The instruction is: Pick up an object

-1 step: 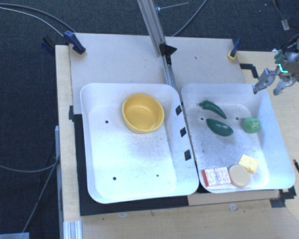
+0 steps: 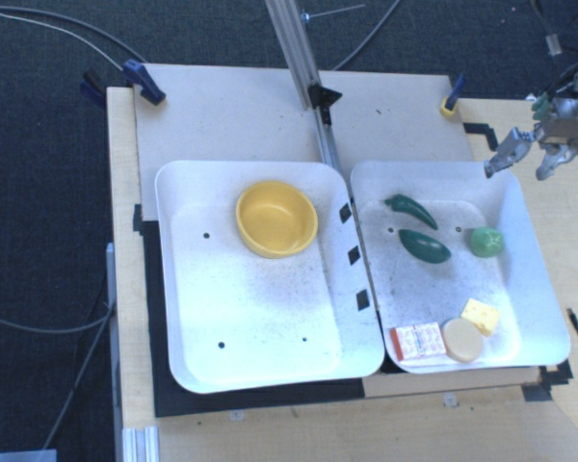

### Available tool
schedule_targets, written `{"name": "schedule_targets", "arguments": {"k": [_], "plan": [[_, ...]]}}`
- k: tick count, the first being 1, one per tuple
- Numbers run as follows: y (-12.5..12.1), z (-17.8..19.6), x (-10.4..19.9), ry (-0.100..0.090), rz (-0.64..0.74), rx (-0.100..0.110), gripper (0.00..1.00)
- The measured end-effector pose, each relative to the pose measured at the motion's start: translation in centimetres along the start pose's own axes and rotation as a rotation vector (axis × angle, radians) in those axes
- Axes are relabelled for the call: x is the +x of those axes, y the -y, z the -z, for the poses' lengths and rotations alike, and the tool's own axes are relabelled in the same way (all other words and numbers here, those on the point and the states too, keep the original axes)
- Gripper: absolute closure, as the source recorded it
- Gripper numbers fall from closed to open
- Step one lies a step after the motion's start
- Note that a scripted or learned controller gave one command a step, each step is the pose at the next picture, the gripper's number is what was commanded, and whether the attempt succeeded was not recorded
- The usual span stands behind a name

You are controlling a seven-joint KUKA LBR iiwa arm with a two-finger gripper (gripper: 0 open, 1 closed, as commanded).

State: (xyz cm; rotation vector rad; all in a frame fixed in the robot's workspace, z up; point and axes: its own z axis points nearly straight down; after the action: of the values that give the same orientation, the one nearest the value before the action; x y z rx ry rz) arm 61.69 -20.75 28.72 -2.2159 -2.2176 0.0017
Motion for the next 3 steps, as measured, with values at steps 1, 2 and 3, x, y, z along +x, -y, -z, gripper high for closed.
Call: {"name": "schedule_targets", "arguments": {"k": [1, 2, 3], "plan": [[-0.6, -4.6, 0.6, -0.001, 0.002, 0.005, 0.0], [-0.2, -10.2, 1.6, -0.002, 0.001, 0.006, 0.0], [-0.1, -14.6, 1.2, -0.002, -0.001, 0.009, 0.0]]}}
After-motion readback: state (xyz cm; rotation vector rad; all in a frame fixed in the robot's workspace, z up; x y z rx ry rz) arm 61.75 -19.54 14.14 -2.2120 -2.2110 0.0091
